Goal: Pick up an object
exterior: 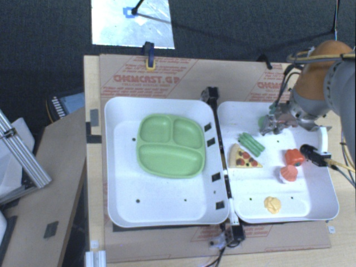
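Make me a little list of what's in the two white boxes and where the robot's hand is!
left bin: green divided plate
right bin: green bean toy, pizza slice toy, red toy, pink toy, yellow toy
gripper: over the right bin's far edge, near the green bean toy
holding anything: nothing seen between the fingers

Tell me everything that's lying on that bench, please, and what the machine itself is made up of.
bins: two, white, side by side on the bench
divided plate: one, light green, in the left bin
green piece: one, green, right bin, upper middle
pizza slice: one, yellow with red spots, right bin, just below the green piece
red pieces: two, red and pinkish red, right bin, right side
yellow piece: one, yellow, right bin, near front
arm: one, grey with orange band, from the right
tool: one, over the right bin's back
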You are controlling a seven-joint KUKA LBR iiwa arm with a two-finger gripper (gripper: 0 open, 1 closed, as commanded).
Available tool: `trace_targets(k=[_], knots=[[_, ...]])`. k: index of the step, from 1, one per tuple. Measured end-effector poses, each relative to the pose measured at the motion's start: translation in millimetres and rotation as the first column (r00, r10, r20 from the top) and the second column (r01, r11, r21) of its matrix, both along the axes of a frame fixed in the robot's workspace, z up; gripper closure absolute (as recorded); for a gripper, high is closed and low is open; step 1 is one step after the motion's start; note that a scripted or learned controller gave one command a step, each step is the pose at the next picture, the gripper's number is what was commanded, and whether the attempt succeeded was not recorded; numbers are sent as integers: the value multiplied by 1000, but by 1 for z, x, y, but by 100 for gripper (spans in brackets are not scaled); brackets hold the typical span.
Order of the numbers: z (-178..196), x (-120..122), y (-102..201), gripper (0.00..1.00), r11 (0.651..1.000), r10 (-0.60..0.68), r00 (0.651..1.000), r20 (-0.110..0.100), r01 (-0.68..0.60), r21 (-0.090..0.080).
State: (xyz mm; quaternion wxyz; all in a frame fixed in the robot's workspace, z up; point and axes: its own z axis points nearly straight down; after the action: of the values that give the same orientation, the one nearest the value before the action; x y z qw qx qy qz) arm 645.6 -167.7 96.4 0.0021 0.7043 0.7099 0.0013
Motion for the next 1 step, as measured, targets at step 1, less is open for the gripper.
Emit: trace_targets(k=[1], knots=[[55,-3,9,100,1000,-2,1000,2,2,0]])
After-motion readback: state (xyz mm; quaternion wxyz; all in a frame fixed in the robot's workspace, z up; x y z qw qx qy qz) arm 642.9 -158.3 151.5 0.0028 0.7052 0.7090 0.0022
